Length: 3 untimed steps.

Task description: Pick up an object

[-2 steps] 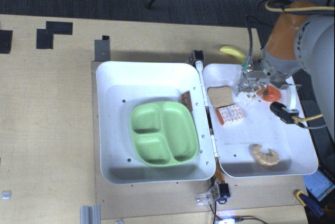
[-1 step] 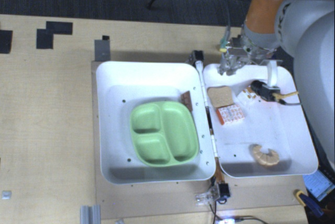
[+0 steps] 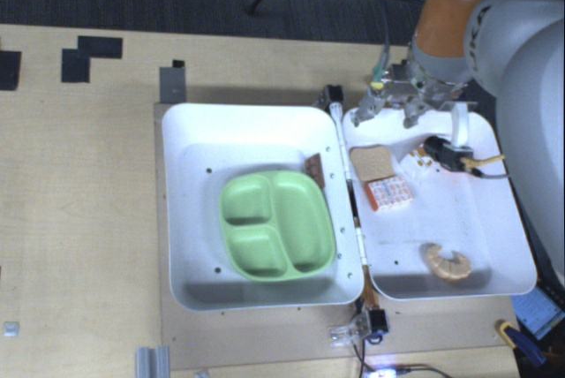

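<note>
Gripper [image 3: 388, 113] hangs over the 12 o'clock end of the right bin [image 3: 494, 230], fingers apart, nothing between them. Tan square slab [image 3: 372, 161] lies flat at 6 o'clock of the gripper, near it. Red-and-white patterned block [image 3: 388, 192] sits just at 5 o'clock of the slab, long axis roughly 8-to-2. Curved tan piece [image 3: 448, 262] lies at the bin's 6 o'clock end, long axis about 9-to-3, hollow facing 12. Left bin [image 3: 190, 217] holds a green divided plate [image 3: 276, 224].
</note>
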{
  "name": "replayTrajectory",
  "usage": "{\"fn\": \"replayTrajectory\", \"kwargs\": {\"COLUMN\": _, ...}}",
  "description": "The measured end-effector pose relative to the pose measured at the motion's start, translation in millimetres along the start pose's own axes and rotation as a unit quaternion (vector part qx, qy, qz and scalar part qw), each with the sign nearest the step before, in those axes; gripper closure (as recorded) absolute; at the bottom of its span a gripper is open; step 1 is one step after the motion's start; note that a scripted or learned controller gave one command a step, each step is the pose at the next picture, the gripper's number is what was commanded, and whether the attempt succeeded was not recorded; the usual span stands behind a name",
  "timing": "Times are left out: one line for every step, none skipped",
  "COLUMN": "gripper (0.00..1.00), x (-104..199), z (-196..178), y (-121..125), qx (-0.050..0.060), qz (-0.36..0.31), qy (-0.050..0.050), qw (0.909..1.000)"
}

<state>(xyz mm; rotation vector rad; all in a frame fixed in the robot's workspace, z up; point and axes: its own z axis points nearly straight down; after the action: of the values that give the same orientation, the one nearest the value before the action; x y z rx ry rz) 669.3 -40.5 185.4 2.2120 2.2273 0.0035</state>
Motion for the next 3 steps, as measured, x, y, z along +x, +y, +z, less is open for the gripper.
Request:
{"fn": "replayTrajectory", "kwargs": {"gripper": 0.0, "x": -44, "z": 79, "y": -44, "qx": -0.001, "qz": 0.001, "qy": 0.0, "qw": 1.0}}
{"fn": "replayTrajectory", "kwargs": {"gripper": 1.0, "x": -43, "z": 68, "y": -43, "qx": -0.002, "qz": -0.001, "qy": 0.0, "qw": 1.0}}
{"fn": "replayTrajectory", "kwargs": {"gripper": 1.0, "x": -146, "z": 80, "y": -1, "qx": 0.0, "qz": 0.002, "qy": -0.001, "qw": 1.0}}
